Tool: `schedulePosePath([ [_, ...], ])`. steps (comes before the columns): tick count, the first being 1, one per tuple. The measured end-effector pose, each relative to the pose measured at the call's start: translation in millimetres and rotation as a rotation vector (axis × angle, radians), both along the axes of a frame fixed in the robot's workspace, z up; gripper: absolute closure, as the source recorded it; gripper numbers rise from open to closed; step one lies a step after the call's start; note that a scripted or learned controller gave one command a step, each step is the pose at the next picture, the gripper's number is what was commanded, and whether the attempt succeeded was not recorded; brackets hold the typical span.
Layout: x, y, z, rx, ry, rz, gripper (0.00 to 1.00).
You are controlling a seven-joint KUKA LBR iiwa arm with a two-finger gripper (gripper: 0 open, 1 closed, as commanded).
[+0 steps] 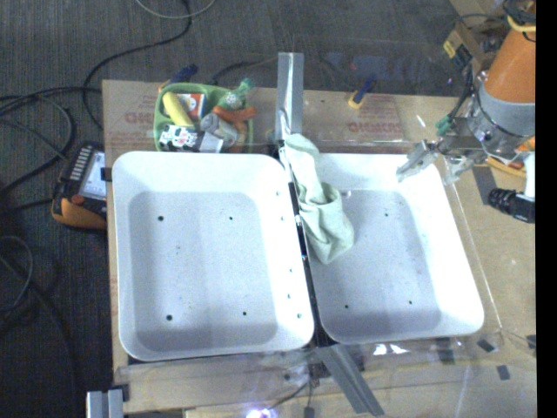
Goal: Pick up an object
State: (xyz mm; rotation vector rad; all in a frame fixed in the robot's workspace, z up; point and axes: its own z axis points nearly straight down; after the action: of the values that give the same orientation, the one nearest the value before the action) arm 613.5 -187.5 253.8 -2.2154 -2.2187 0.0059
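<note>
The right bin (pixel 452 312) holds a crumpled cloth (pixel 324 216); the gripper (pixel 416 162), jaws spread and holding nothing, should descend onto its bunched middle.

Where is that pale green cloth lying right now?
The pale green cloth lies draped over the divide between the two bins, mostly in the right bin at its left edge, left of the gripper.

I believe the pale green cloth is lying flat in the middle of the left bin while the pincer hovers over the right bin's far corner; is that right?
Not quite. The camera view shows the pale green cloth draped over the divide between the bins, mostly in the right bin, not flat in the middle of the left bin. The pincer does hover over the right bin's far corner.
</note>
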Motion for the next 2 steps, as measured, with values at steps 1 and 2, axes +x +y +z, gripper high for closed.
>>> schedulePosePath([
  [1,-13.0,70.2,-156.9,-0.002,-0.012,0.068,0.00],
  [2,57.2,71.6,-163.1,-0.007,-0.009,0.276,0.00],
])
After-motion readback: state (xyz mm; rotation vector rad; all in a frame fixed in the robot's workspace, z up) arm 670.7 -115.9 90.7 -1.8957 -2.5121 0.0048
